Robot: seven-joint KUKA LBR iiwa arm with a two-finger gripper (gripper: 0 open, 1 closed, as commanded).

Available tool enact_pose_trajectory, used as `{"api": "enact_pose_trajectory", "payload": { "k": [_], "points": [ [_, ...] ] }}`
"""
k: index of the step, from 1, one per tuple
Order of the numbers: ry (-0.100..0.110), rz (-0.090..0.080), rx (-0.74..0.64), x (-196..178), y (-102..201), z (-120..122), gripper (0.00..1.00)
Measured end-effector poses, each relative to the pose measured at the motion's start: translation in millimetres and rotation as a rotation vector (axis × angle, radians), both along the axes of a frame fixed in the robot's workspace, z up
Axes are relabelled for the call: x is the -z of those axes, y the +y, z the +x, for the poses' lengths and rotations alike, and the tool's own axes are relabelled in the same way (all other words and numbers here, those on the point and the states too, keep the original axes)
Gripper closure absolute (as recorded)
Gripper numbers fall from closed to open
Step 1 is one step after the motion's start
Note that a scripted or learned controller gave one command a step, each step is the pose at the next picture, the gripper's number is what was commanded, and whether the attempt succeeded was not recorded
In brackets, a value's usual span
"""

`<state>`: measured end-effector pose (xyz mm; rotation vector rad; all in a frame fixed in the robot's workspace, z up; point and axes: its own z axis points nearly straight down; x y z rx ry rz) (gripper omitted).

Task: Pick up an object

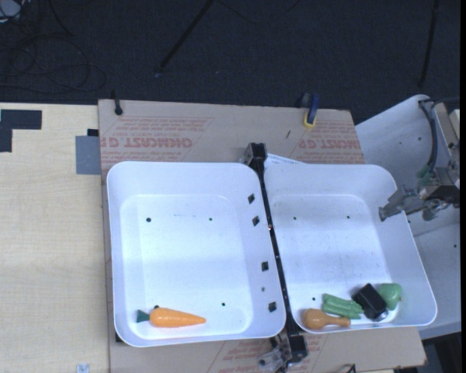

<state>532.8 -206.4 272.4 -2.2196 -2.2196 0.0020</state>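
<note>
Cardboard-covered bench (217, 130). Left white bin (132, 208): orange plastic carrot (175, 318) at near edge. Right white bin (388, 247): tan pear-shaped toy (324, 319), green pod-like toy (343, 306), black block (370, 301), green rounded piece (391, 292). Gripper (392, 208) over right rim; jaw state unreadable.

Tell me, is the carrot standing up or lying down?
Lying down. The carrot rests flat on the floor of the left bin, near its front edge, green top pointing left and orange tip pointing right.
</note>
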Motion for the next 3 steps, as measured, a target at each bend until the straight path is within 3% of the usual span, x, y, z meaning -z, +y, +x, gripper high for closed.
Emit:
{"api": "enact_pose_trajectory", "payload": {
  "k": [1,2,3],
  "points": [
    [0.009,0.008,-0.015,85.4,174.7,12.8,0.00],
    [0.001,-0.006,0.009,127.5,41.7,52.1,0.00],
    [0.001,0.000,-0.001,188.7,54.5,96.7,0.00]
  ]
}}
